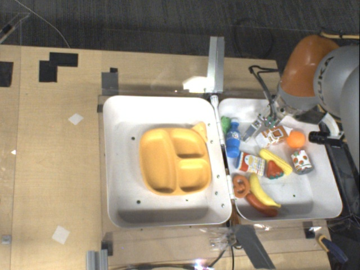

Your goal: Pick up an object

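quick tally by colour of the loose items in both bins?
Yellow: 3, tray, banana, second banana-like piece
Orange: 1, ball
Blue: 1, bottle
Green: 1, item
Red or red-and-white: 5, carton, can, small box, red piece, red-brown items
Total: 11, approximate since the items overlap

Yellow divided tray [173, 160] lies in the left bin [115, 167], on wooden bench [50, 151]
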`<state>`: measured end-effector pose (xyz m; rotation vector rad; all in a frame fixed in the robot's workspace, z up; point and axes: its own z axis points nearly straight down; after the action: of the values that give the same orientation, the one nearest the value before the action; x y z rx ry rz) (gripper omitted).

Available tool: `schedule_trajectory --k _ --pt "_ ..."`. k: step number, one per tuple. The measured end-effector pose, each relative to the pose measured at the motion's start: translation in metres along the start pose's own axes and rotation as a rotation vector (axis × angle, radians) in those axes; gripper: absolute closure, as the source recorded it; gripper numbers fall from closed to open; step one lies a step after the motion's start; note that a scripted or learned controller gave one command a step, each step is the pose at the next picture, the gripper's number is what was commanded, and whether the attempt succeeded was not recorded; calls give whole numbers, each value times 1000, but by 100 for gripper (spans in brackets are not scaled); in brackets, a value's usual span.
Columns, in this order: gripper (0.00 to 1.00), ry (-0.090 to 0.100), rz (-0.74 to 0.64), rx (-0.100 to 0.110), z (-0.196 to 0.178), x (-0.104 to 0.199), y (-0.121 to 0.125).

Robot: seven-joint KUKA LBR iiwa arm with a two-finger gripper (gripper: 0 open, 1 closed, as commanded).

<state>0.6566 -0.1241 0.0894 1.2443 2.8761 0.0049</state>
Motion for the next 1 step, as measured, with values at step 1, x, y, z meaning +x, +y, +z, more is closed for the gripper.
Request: schedule_trajectory --k 1 --pt "0 -2 360 0 1 -11 -6"
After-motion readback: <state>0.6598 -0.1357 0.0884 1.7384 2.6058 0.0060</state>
